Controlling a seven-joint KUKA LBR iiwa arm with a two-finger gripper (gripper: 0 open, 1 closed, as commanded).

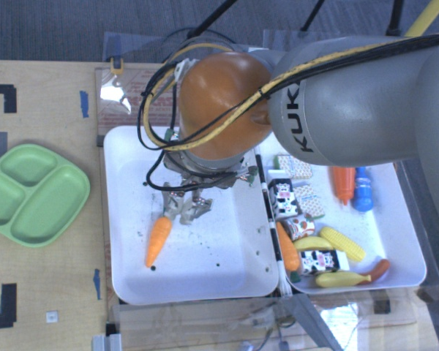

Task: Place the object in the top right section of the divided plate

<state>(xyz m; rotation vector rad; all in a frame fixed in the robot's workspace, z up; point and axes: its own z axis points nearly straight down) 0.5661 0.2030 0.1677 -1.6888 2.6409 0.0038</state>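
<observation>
1. From my station I see the gripper (181, 209) low in the left bin (124, 159), its metal fingers (177, 208) right at the upper, blunt end of the carrot (159, 241). I cannot tell whether they are spread or pinched, nor whether the carrot sits between them or just touches them.
2. The carrot lies tilted on the bin floor, tip pointing near-left. It looks like smooth moulded plastic, tapered, so I judge the thick end is the sensible place to grip; the narrow tip would slip.
3. The bin floor around it is glossy white with a few dark specks, and its shallow walls leave room for a descent from above.
4. Above the fingers the orange band (218, 104) bulges round and shiny, with black cables (157, 115) looped about it, then the broad grey arm (366, 101) runs off right.
5. The right bin (406, 269) is crowded with toy food: corn (342, 243), a second carrot (287, 248), patterned cartons (284, 198), bottles (353, 185).
6. The green divided plate (36, 194) rests well apart on the wooden bench (51, 108) at left, matte, with three hollows. The carrot is not yet there.
</observation>
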